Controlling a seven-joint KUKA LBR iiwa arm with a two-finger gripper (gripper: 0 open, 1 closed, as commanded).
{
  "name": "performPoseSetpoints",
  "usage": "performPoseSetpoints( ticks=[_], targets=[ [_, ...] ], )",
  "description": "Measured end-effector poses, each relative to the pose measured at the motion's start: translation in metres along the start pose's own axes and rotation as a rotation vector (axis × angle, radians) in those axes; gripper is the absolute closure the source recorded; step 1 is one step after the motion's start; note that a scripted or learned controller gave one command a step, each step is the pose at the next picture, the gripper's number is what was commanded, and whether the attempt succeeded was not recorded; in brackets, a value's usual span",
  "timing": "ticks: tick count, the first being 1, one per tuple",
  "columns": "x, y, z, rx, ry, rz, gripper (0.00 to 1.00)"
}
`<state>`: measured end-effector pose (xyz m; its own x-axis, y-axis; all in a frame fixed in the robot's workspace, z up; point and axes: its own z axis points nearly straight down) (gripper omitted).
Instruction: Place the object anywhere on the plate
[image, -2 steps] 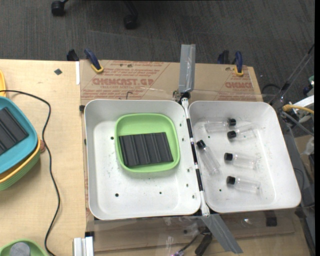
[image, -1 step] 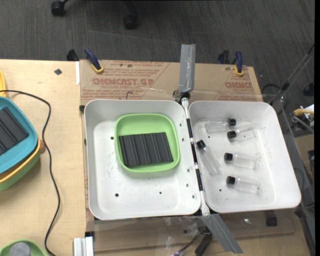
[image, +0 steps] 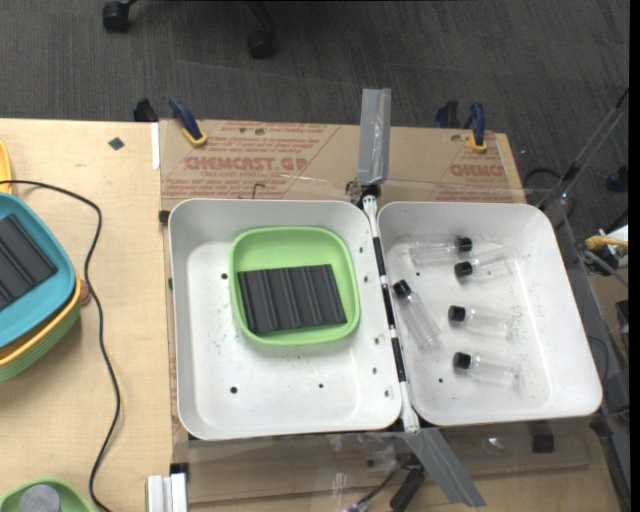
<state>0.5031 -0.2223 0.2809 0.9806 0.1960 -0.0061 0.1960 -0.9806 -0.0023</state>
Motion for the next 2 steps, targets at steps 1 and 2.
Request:
performPoseSetpoints(
  ticks=[1,2],
  targets=[
    [-0.013,-0.003,0.005,0.000,0.000,0.000,0.00],
    [-0.025,-0.005,0.007,0.000,0.001,-0.001,0.00]
  ],
)
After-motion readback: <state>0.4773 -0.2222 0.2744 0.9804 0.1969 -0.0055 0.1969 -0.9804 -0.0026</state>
